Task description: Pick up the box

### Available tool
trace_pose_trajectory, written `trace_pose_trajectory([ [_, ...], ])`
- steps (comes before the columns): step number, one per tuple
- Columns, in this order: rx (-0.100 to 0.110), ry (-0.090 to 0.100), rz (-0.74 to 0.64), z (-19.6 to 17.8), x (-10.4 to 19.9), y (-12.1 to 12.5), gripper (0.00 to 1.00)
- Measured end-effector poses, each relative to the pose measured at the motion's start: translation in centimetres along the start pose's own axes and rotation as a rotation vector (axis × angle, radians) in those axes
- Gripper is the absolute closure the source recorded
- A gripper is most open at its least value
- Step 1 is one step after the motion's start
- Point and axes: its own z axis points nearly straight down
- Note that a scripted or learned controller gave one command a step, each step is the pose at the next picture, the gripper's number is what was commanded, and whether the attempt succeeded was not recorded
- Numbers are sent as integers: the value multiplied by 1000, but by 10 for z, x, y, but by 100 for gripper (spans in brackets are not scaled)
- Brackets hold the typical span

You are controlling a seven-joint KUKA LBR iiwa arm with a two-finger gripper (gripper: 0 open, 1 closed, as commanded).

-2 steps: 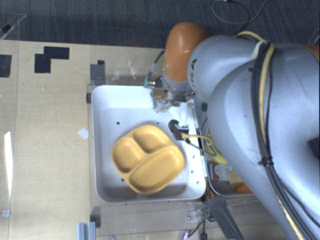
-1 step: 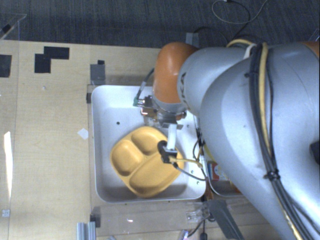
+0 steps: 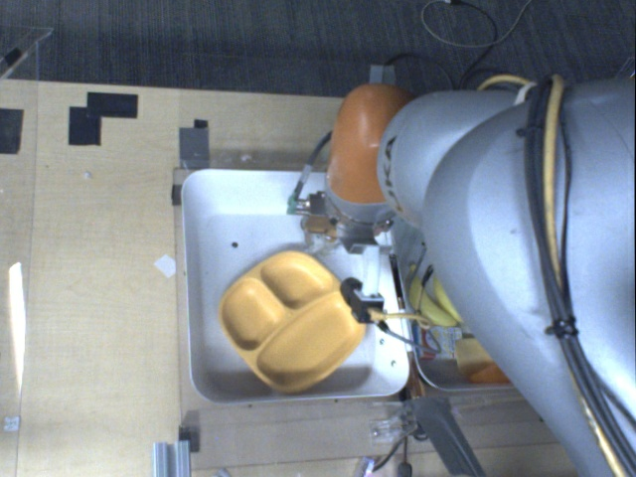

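You get soft, even light from above. The shallow white plastic bin (image 3: 204, 256) is bright but not blown out, and the glossy yellow moulded dish (image 3: 288, 316) casts only a faint shadow. A white glare streak lies on the pale wooden table (image 3: 89, 266) at the left. The big grey robot arm (image 3: 517, 227) looks soft, perhaps out of focus.

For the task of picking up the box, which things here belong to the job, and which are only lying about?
Job: gripper, over the left bin; a printed pale thing in the right bin, perhaps the box, mostly hidden.
Lying about: yellow divided dish; yellow thing; orange thing.
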Motion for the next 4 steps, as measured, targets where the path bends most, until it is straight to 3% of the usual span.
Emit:
trace_pose_trajectory([
  [1, -51, -10, 48, -8, 16, -54, 100],
  [2, 5, -2, -10, -101, 38, 15, 100],
  [3, 0, 0, 293, -1, 25, -30, 100],
  [4, 7, -2, 137, -62, 58, -6, 100],
])
